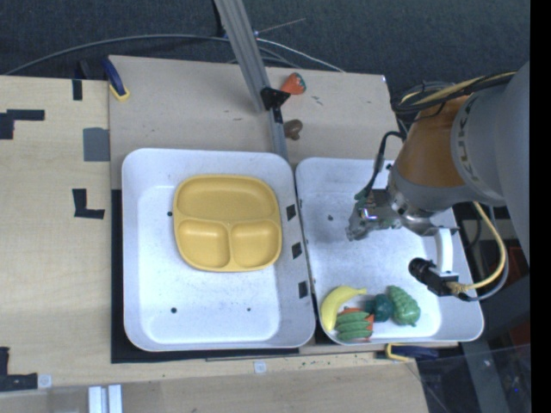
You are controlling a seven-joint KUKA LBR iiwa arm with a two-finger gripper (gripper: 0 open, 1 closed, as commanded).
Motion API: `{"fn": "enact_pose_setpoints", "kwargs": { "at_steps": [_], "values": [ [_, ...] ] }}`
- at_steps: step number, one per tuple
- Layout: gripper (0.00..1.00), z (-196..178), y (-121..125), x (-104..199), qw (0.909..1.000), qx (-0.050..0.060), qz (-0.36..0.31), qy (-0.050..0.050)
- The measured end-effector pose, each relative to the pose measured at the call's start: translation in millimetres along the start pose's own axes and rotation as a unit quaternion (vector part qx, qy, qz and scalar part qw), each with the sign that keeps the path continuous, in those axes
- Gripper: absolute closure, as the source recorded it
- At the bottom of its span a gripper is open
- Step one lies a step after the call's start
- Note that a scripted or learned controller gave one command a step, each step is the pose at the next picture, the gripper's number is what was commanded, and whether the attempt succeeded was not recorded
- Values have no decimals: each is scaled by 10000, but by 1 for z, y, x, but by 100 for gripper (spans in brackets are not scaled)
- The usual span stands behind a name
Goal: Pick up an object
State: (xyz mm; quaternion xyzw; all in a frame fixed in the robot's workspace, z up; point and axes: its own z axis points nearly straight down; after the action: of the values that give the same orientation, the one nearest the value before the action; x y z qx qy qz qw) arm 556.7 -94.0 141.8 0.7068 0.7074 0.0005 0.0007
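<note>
Nearest the lens, at the near edge of the right-hand shallow white plastic bin [323,188]: small cluster of toy foods, below the pincer and well apart from it. Cluster = curved yellow plastic banana [338,300], a red-and-green striped toy vegetable [353,323] just beside it, a dark teal piece [380,306], and a bumpy green toy vegetable [403,305] at the far right end. Pieces lie touching or nearly so.

Two-finger pincer [360,223] sits over the middle of the right bin, on the grey arm with orange band [430,149] entering from the right. Fingers too small and dark here; cannot tell whether open or closed. Nothing visible between them.

Left of the pincer, across the divide between bins: left shallow white plastic bin [146,317] carrying a yellow three-compartment plastic tray [228,222], lying flat.

Above and left of the pincer, on the tan wooden bench [189,101]: slanted grey metal post [241,37], with a small orange-red object [294,83] beside its foot
</note>
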Motion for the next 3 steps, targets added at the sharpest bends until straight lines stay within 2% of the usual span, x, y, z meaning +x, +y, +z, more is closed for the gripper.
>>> {"fn": "enact_pose_setpoints", "kwargs": {
  "at_steps": [1,2,3],
  "values": [
    [100,-63,3,-2,10000,-14,-3,-3],
    [100,-60,3,-2,10000,17,0,1],
    [100,-71,-10,50,10000,19,-28,13]
  ]
}}
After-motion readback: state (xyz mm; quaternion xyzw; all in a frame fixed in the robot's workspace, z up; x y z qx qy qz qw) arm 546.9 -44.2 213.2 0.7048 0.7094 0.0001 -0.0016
